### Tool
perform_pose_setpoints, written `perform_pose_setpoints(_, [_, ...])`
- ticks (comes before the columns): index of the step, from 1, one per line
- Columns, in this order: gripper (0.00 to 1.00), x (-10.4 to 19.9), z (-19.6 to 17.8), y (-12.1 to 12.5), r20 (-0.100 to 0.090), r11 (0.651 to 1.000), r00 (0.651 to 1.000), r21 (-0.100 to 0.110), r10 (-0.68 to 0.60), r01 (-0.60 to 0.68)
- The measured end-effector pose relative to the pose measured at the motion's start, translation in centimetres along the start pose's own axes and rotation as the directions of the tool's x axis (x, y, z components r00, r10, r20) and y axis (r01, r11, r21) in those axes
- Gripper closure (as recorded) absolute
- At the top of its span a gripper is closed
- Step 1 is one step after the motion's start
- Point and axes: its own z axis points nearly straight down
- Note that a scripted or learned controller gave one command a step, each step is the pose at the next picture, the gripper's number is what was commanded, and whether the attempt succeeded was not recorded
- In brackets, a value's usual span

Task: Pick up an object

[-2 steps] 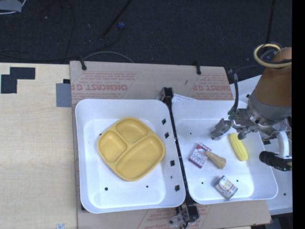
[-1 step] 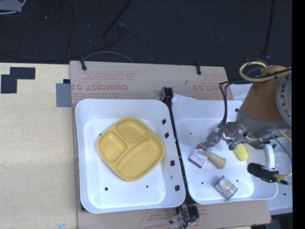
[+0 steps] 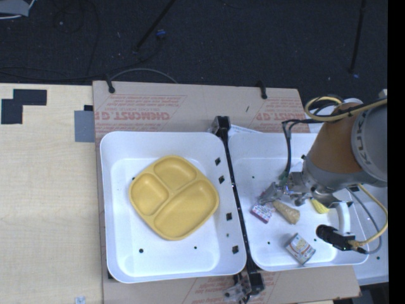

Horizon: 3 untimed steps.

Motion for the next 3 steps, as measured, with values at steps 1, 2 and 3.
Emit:
perform_pose_setpoints(1, [1.00,-0.1,-1.5,0.2,0.001,1.000,1.000,-0.006,0.000,0.000])
perform_pose_setpoints(2, [1.00,0.1,-7.3,-0.5,0.003,1.000,1.000,-0.002,-0.003,0.003])
perform_pose_setpoints(3, [1.00,0.1,-12.6,-0.5,0.003,1.000,1.000,-0.003,-0.003,0.003])
